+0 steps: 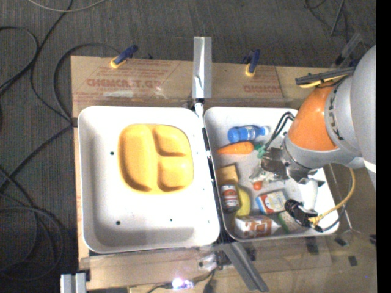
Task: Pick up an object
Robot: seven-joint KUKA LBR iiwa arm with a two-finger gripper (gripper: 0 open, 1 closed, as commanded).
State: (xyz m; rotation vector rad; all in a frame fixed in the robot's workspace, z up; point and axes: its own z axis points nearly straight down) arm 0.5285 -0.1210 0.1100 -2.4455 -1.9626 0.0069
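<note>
From my remote station, occlusion notes taken relative to the right bin (211, 163). The arm (342, 127) covers the bin's right rim and upper right corner, and its own upper links run off the picture's right edge. The gripper (272, 166) sits low over the bin's middle; its fingers are lost against the clutter, so I cannot read their state. Items beneath the wrist are partly covered and I cannot identify them. Labels on the packets (272, 201) along the bin's lower wall are too small to read. Printing on the cardboard (122, 83) above the bin is faint, illegible.
</note>
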